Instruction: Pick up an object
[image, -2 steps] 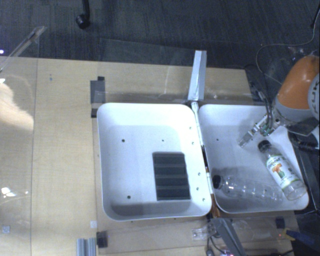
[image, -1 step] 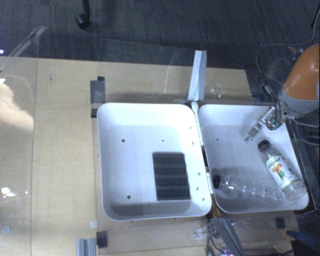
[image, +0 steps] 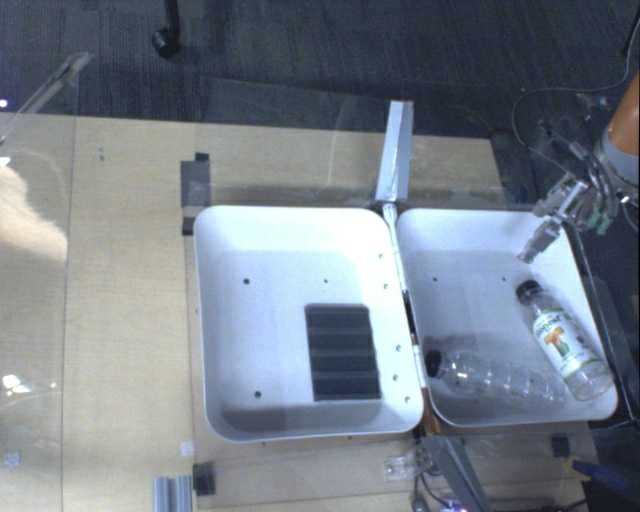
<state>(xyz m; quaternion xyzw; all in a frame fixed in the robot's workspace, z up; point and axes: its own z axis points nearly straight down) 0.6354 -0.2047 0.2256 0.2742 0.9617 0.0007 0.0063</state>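
1. Tabletop (image: 110, 330): light wood, carrying two shallow white bins side by side.
2. Left bin (image: 225, 250): holds one dark ribbed block (image: 343, 352), lying flat nearer the bin's front-right corner, clear of the walls.
3. Right bin (image: 470, 235): holds two bottles.
4. Clear bottle (image: 495, 377): lying on its side along the front wall, dark cap toward the front-left corner.
5. Labelled bottle (image: 560, 340): lying on its side along the right wall, dark cap pointing toward the back, base in the front-right corner, close to the clear bottle's base.
6. Hand (image: 535, 245): over the back-right corner of the right bin, tilted down and inward, apart from both bottles; nothing seen between its fingers. Whether they are spread or pressed together cannot be told.
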